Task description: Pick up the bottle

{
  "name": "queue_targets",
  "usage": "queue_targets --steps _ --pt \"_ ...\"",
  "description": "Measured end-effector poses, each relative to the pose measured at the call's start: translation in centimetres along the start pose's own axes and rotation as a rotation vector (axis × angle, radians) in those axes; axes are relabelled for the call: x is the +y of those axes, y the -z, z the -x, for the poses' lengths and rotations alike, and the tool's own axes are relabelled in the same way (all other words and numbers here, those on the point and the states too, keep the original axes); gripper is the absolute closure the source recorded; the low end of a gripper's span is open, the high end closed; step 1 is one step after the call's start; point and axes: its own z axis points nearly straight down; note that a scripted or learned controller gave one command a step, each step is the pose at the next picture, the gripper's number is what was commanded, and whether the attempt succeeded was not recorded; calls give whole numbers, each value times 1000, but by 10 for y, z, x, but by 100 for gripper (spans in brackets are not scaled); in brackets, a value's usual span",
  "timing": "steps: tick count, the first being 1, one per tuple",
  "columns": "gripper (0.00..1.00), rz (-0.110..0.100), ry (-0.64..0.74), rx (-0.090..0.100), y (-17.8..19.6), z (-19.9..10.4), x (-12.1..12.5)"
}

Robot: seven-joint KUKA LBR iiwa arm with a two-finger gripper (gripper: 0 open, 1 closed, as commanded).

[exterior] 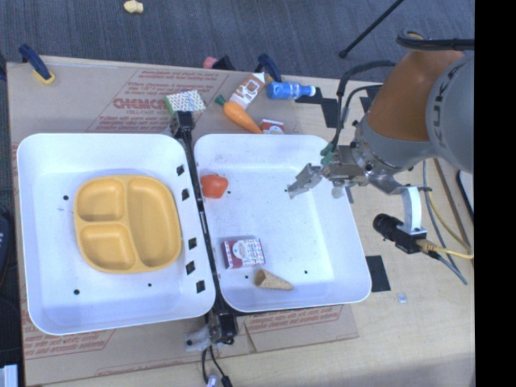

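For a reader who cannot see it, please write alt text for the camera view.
A grey robot arm reaches from the right, its gripper over the right bin, which holds a tomato, a small carton and a cone. The left bin holds a yellow tray. A blue bottle lies behind the bins.

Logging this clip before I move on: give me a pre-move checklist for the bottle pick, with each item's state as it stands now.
1. Bottle located: ok. The blue bottle lies on the cardboard behind the right bin.
2. Bottle upright: not ok, it lies on its side.
3. Tool over the bottle: not ok. The tool hangs above the right bin's floor, apart from the bottle.
4. Tool free of load: ok, nothing shows between its fingers.
5. Space around the bottle: not ok. A white-and-orange container lies close to its left end.
6. Bottle cap end: cannot tell.
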Motion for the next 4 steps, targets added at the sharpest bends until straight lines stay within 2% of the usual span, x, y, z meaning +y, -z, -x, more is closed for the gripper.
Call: queue_targets --steps 1,2,3,4 --pt "0 0 -431 0 26 -29 24" --pt "0 -3 -652 1 -82 -53 52" --pt "0 -6 -1009 2 -149 -69 42" --pt "100 -12 -1002 3 -140 -69 42"
